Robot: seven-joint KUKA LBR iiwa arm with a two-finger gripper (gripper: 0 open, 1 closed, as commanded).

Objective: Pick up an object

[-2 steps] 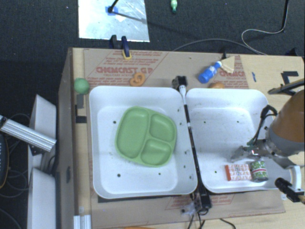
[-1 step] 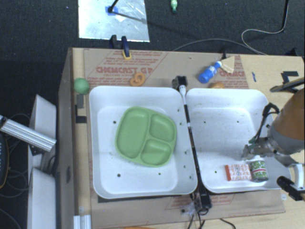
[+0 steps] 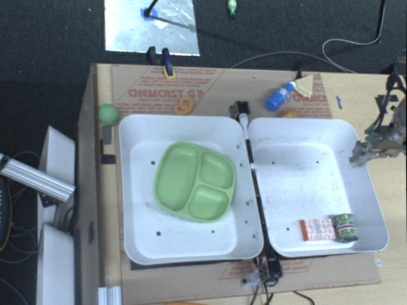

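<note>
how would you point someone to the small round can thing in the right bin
Take the right-hand white bin of the two and look along its near edge, toward the right corner. The small green patterned can lies there, right next to a flat red-and-white packet; it is the rounder, darker one, nearer the corner.

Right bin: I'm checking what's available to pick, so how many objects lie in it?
2: a red-and-white packet and a green-labelled can, touching, near the right bin's front corner.

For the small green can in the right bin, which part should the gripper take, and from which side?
Take the green can across its round body, coming straight down from above. It lies near the right bin's front wall, touching the red-and-white packet on its left, so I would close front to back.
</note>
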